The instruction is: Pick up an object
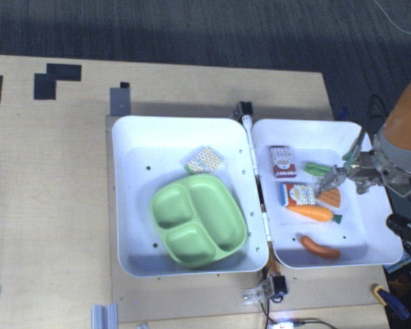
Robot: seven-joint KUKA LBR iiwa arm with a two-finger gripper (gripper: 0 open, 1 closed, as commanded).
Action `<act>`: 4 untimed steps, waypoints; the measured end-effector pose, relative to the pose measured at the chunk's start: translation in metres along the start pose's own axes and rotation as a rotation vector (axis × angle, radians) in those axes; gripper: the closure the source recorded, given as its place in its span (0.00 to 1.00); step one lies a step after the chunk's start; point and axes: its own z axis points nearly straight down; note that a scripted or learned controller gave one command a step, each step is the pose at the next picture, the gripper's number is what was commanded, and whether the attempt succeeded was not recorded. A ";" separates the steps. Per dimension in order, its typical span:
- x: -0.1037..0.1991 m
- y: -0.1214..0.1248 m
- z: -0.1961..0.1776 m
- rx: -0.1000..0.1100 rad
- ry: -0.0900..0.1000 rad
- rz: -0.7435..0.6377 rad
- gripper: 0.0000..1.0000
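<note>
I saw my gripper (334,177) low inside the right bin (349,249), near its right wall, reaching in from the right. I could not tell how far it was open, nor whether it had hold of anything; its tip sat right at an orange wedge (330,197) and just beside a green piece (318,168). A carrot (310,213) lay just below, touching a small carton (299,194). A red-and-white packet (281,161) lay farther left, a sausage (319,247) near the bin's front. In the left bin (133,252) sat a green tray (198,218) and a patterned packet (205,160).
</note>
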 end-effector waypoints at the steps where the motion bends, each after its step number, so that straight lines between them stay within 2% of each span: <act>1: 0.010 0.044 0.116 -0.018 -0.004 0.003 0.00; 2: 0.043 0.060 0.131 -0.007 -0.001 0.000 0.00; 3: 0.043 0.061 0.120 -0.010 -0.001 0.000 1.00; 4: 0.046 0.137 0.132 -0.002 0.000 -0.001 1.00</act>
